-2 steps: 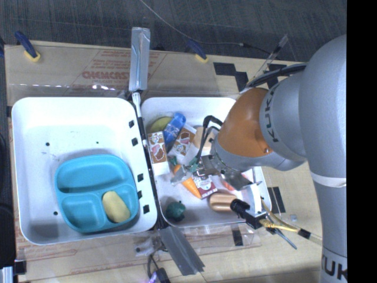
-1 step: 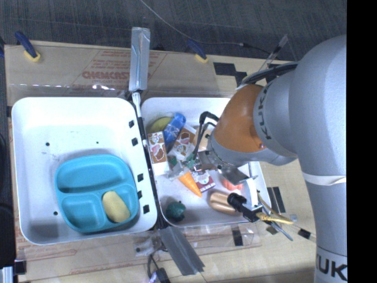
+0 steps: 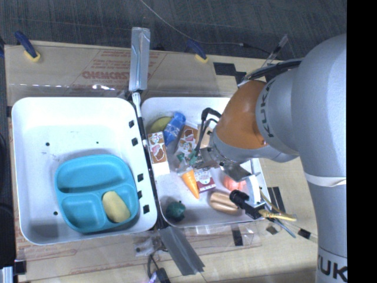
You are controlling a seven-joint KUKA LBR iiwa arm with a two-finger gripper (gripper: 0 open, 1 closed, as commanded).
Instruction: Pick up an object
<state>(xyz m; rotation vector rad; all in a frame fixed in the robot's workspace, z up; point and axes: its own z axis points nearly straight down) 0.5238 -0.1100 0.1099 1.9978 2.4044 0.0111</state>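
Pincer (image 3: 203,158) half-hidden under orange band (image 3: 242,118)

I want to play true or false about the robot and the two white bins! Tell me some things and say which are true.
1. A yellow potato-shaped toy lies in the blue tray. True.
2. The blue tray is in the right bin. False: it sits in the left bin.
3. An orange carrot lies in the right bin. True.
4. The arm reaches over the left bin. False: the arm is over the right bin.
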